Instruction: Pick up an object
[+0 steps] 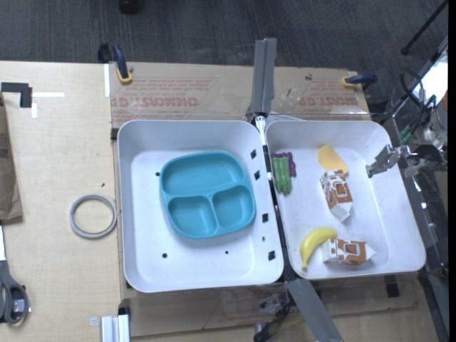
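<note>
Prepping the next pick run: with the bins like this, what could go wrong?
1. The banana touches a small orange-and-white carton; closing on either may drag or nudge the other.
2. The green and purple items lie against the right bin's left wall, likely leaving little finger room.
3. The pincer sits at that bin's right rim, so a low entry could clip it.
</note>
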`<control>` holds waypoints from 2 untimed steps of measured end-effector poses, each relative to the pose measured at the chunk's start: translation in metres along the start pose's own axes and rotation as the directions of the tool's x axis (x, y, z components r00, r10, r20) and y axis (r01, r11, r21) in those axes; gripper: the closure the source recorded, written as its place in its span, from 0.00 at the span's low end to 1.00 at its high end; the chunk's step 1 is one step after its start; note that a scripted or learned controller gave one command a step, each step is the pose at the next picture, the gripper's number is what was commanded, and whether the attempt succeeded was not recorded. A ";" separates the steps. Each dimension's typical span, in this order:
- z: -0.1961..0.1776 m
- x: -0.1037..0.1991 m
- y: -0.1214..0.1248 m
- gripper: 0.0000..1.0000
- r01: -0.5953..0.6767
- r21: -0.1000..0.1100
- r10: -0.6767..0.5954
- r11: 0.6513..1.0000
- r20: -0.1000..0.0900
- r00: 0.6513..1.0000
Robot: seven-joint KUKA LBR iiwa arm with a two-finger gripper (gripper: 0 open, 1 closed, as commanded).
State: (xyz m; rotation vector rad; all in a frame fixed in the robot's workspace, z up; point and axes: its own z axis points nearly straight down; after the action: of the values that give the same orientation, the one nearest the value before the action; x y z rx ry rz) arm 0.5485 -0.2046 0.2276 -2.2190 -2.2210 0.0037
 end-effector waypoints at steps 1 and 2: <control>0.093 0.063 0.018 0.00 0.078 0.000 -0.078 0.997 0.000 0.997; 0.137 0.060 0.023 0.00 0.102 -0.001 -0.102 0.995 0.000 0.995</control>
State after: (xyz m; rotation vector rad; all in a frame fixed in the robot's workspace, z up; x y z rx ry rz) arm 0.5708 -0.1444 0.0908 -2.1036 -2.3316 0.0028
